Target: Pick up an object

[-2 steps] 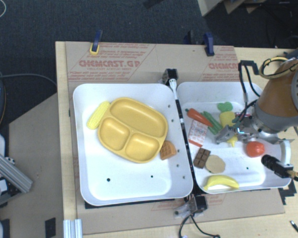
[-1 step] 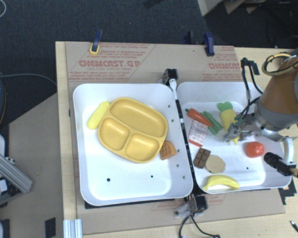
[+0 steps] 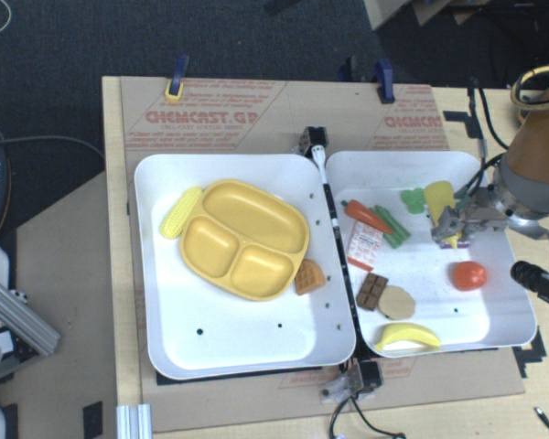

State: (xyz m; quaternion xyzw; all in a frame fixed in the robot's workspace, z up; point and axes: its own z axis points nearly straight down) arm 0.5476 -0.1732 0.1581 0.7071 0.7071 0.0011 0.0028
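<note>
In the right of the frame the grey two-finger gripper (image 3: 453, 228) hangs low in the right-hand white bin (image 3: 503, 332); whether its jaws are apart or together I cannot tell. The nearest candidate — a yellow, blocky plastic toy (image 3: 438, 195) — lies just up-frame of it, touching or nearly so.

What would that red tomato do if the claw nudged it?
The tomato looks round and smooth, so it would probably roll across the bin's flat floor. Its glossy skin may slip between fingers. It is likely a light plastic toy.
</note>
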